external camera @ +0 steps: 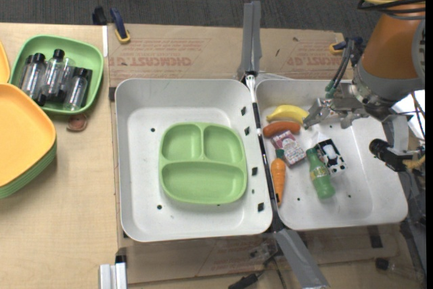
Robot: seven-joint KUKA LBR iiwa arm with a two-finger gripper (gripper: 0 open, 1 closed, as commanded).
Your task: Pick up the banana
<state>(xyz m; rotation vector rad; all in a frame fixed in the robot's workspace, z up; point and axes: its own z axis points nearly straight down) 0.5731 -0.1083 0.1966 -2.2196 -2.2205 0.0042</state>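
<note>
The yellow banana [285, 112] lies in the right bin [358, 210] near its far left corner, curved side up, just above a red-brown sausage [283, 127]. My gripper [329, 112] hangs over the far part of the same bin, a short way right of the banana and apart from it. Nothing shows in the gripper's grasp. The grey arm with its orange band [389, 54] comes in from the right.
The right bin also holds a pink packet [291, 147], a carrot [278, 176], a green bottle [321, 174] and a black-and-white item [329, 153]. A green divided plate [203, 164] sits in the left bin [132, 166]. Orange plates [24, 139] and a green tray of bottles [57, 74] stand far left.
</note>
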